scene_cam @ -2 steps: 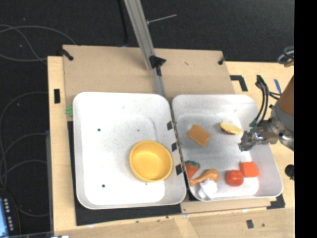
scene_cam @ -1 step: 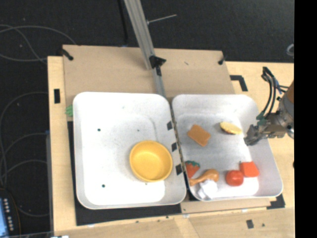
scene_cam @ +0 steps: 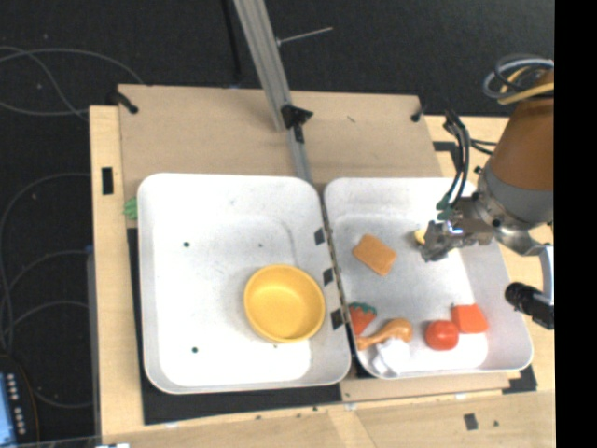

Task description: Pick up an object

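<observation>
My gripper [scene_cam: 434,244] hangs over the right bin [scene_cam: 410,199], near its right side. A small yellow thing shows at its tip, too small to name. An orange-tan block [scene_cam: 375,254] lies to the gripper's left in the same bin. Along the bin's near edge sit a red round item [scene_cam: 441,335], an orange-red cube [scene_cam: 470,318], a tan curved piece [scene_cam: 386,331], a small orange-and-green item [scene_cam: 362,315] and a white piece [scene_cam: 392,356].
A yellow bowl [scene_cam: 284,302] sits in the left bin [scene_cam: 196,213], near the divider. A metal pole [scene_cam: 266,54] rises from the back of the bench. The arm's grey and orange body [scene_cam: 522,157] reaches in from the right.
</observation>
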Robot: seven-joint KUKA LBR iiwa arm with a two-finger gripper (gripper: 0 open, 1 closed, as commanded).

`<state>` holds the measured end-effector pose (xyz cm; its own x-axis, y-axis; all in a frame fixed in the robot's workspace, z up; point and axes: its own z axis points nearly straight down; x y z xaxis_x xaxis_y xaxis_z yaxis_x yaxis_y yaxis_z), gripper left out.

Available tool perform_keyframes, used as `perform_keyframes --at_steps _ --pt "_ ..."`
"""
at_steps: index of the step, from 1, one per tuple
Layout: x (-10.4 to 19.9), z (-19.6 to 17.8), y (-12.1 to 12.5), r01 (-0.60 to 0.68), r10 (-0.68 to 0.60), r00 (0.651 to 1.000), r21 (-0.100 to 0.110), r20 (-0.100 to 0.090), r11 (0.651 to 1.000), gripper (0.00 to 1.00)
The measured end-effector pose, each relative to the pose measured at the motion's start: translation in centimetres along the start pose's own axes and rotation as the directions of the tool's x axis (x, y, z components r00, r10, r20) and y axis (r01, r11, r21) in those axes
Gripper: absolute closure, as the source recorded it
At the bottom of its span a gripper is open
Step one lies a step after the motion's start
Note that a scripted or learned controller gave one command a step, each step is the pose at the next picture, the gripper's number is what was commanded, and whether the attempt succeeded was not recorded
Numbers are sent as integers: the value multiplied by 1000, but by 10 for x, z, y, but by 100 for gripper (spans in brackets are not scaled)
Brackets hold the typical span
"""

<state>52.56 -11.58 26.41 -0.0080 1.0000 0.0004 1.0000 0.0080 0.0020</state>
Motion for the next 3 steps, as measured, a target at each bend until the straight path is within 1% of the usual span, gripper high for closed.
perform_keyframes --at_steps 1,2,3 --pt "58 6 24 0 0 1000 1 0 1000 100" --pt "102 18 51 -2 2 1000 1 1 1000 100" --pt "146 13 80 -1 1 1000 -1 -1 1000 100"
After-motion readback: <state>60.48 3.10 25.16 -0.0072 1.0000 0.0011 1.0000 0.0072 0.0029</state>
